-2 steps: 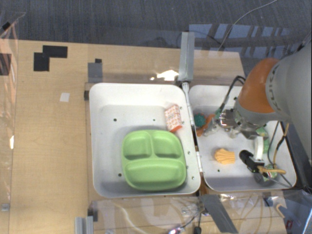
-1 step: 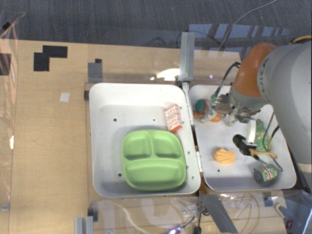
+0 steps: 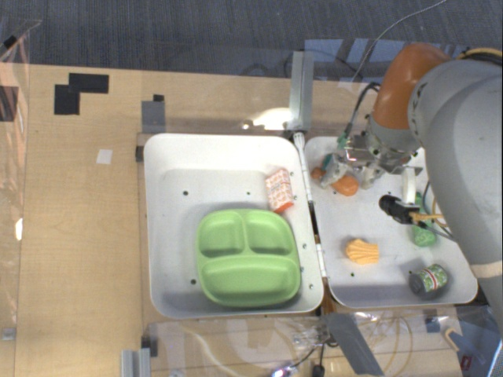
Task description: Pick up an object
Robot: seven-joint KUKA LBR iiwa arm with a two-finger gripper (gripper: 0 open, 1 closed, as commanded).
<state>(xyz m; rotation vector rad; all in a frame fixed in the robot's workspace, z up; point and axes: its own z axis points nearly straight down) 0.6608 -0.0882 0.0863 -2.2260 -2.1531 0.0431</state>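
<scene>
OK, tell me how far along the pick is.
Done: the arm has reached into the right bin, and its claw is low at the bin's far left corner, right over an orange object. In hand: nothing clearly; whether the claw grips it cannot be told. Left: secure the grip and lift. The yellow item, the can and the green plate lie untouched.

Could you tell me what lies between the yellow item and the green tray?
In the camera view, the adjoining bin rims lie between the yellow item and the green tray, otherwise only bare white floor.
</scene>
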